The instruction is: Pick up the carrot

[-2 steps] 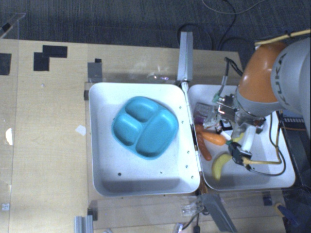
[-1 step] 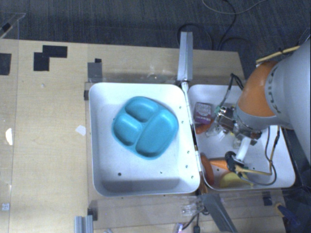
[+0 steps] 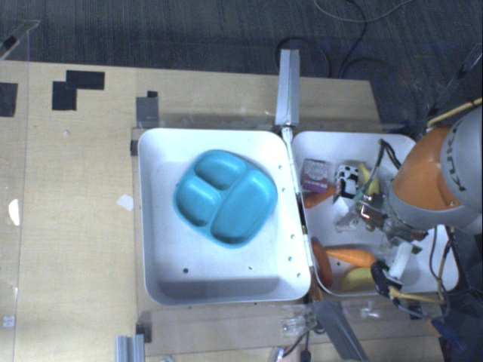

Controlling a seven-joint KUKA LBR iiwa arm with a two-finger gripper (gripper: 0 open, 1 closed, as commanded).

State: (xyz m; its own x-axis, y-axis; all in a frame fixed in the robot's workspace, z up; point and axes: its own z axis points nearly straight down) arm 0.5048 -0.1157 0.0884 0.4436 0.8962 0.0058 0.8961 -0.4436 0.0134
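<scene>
Pale wooden bench top (image 3: pixel 68 225) with black rectangular patches near its far left corner (image 3: pixel 75 87), carrying two shallow white plastic bins side by side. Left white bin (image 3: pixel 162 277) sits touching the right white bin (image 3: pixel 324 145) along a shared edge, a grey metal upright post (image 3: pixel 288 89) rising at the far end of that seam. Small white scrap (image 3: pixel 125 200) lies on the wood just beside the left bin's outer wall.

The arm (image 3: pixel 445 172) hides much of the right bin (image 3: pixel 321 145).
</scene>
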